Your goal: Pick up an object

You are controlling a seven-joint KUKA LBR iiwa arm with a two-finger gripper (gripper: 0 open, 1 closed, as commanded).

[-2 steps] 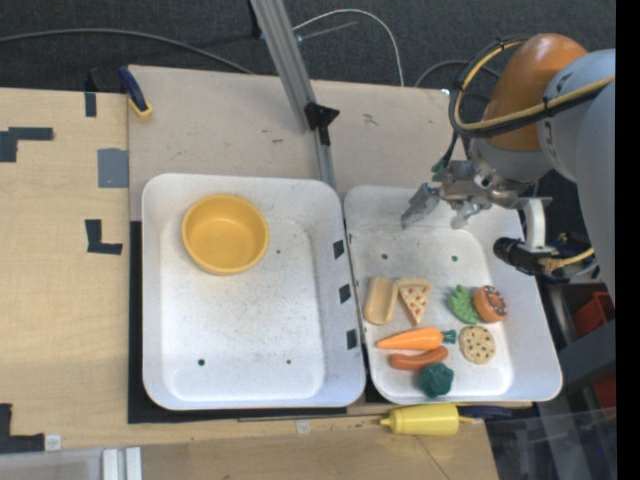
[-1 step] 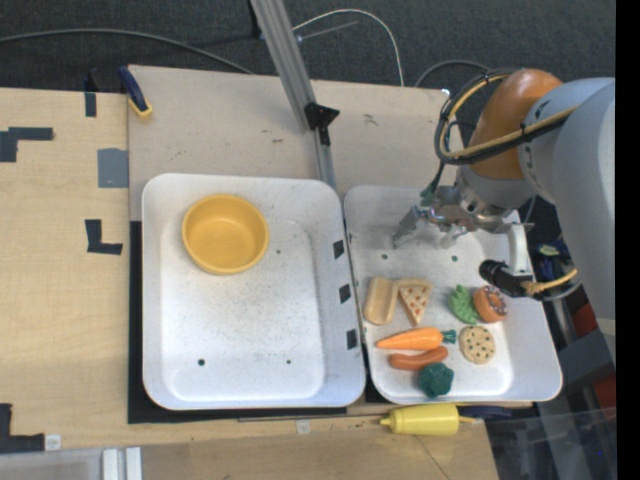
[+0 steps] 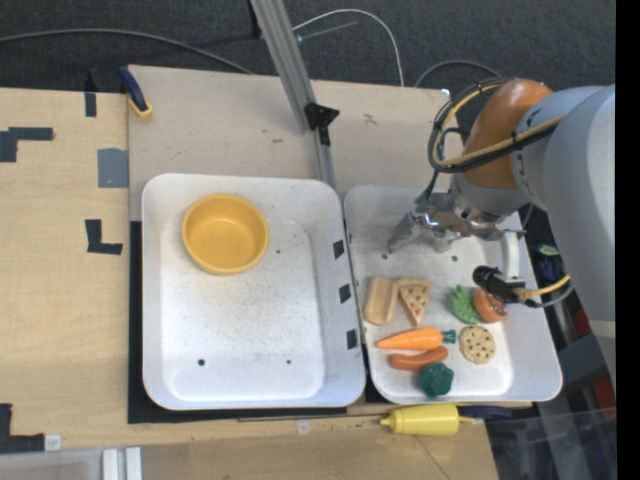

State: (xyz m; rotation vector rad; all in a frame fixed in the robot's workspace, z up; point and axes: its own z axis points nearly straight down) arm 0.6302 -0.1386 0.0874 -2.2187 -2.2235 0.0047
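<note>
In the camera view, we see two white bins side by side. The left bin point(image 3: 170, 368) has a yellow bowl point(image 3: 225, 233) in its upper left part. The right bin point(image 3: 535, 373) holds toy food low in the frame: a bread slice point(image 3: 379, 299), a pizza wedge point(image 3: 414, 300), a carrot point(image 3: 411, 339), a red sausage point(image 3: 418, 360), a broccoli point(image 3: 435, 378), a cookie point(image 3: 477, 345) and a green leaf point(image 3: 463, 303). The gripper point(image 3: 418, 230) hangs over the upper part of the right bin, above the food. Its fingers are spread apart with nothing between them. A yellow bottle point(image 3: 424, 420) lies on the bench just below the right bin.
</note>
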